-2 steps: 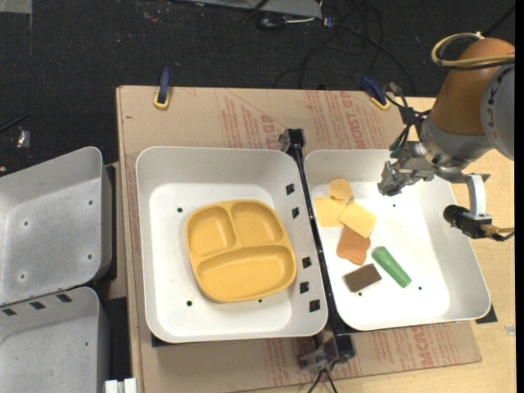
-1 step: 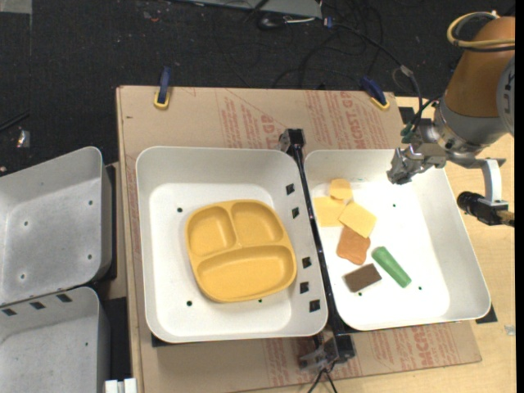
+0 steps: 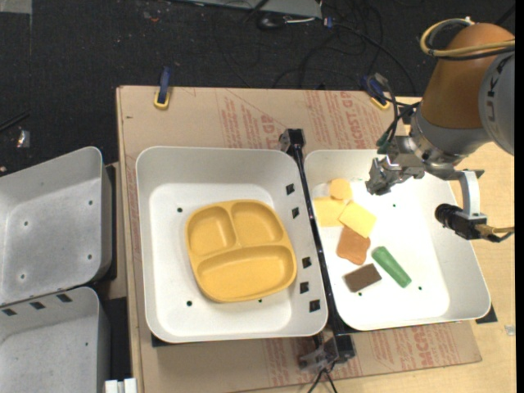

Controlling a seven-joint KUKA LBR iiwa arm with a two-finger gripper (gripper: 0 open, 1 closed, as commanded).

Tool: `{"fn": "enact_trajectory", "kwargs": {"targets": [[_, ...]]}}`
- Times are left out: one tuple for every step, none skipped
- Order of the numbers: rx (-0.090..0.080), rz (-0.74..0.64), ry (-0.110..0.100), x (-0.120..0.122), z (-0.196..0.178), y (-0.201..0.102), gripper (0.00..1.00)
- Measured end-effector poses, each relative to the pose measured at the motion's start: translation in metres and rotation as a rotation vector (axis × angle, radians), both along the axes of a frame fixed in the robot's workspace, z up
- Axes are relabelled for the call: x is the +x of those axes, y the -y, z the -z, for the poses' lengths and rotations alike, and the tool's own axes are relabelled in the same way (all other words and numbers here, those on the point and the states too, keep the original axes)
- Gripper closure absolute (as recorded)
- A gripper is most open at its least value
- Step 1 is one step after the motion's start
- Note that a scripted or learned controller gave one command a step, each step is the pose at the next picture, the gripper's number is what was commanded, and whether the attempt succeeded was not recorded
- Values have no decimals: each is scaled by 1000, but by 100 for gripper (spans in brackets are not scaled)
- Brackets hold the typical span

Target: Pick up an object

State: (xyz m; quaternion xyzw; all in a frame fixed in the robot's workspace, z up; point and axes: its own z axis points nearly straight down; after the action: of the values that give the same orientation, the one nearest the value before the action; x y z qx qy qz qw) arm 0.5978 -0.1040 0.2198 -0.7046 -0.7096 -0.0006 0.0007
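Gripper [image 3: 381, 179] over right bin [image 3: 458, 301] — just beside round yellow piece [image 3: 339, 189]

Grey robot arm with its orange band [image 3: 471, 64] cut off by the right edge. Dark two-finger gripper [image 3: 381, 178] too small and shadowed for the finger gap to be read. Grey perforated metal trays [image 3: 49, 219] cropped at left and bottom edges.

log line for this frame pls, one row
phase: approach | hand: above right white bin, near small orange round piece | nothing seen in hand | yellow divided plastic tray: in left white bin
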Motion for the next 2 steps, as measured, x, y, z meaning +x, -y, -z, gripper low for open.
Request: {"fn": "enact_trajectory", "kwargs": {"targets": [[0,0,0,-12,-10,-48,100],[1,-1,-1,-33,-21,-100,100]]}}
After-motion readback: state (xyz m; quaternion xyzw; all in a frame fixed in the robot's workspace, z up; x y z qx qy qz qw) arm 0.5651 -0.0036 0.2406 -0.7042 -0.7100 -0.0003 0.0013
